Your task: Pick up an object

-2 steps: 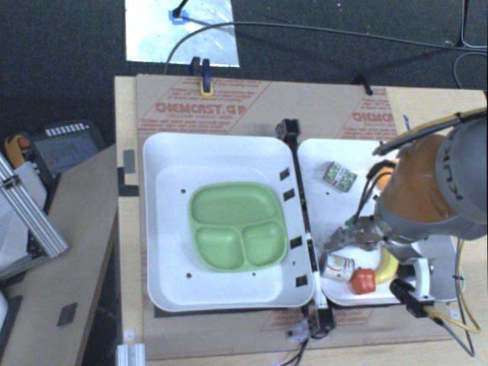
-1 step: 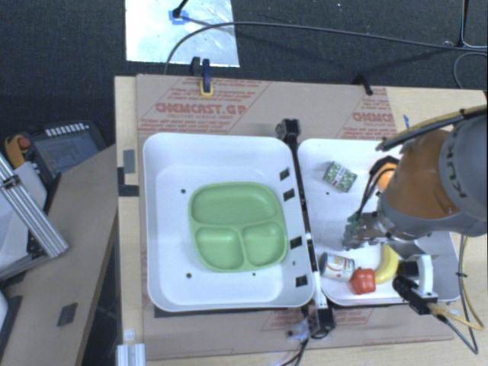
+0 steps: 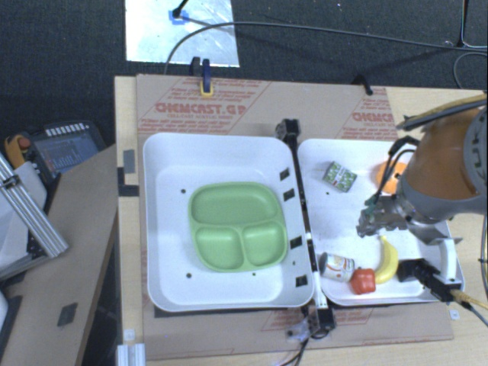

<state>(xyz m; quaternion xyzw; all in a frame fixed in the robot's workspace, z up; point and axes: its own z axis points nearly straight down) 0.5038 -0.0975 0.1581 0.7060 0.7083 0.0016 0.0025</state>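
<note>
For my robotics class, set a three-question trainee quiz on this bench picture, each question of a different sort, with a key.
1. True or false: the green divided plate lies in the left bin.
2. Which item lies nearest the banana in the right bin? A) red pepper B) green packet C) orange fruit
3. Fill in: the small can lies on its ____.

Key: 1 true; 2 A; 3 side.
</note>
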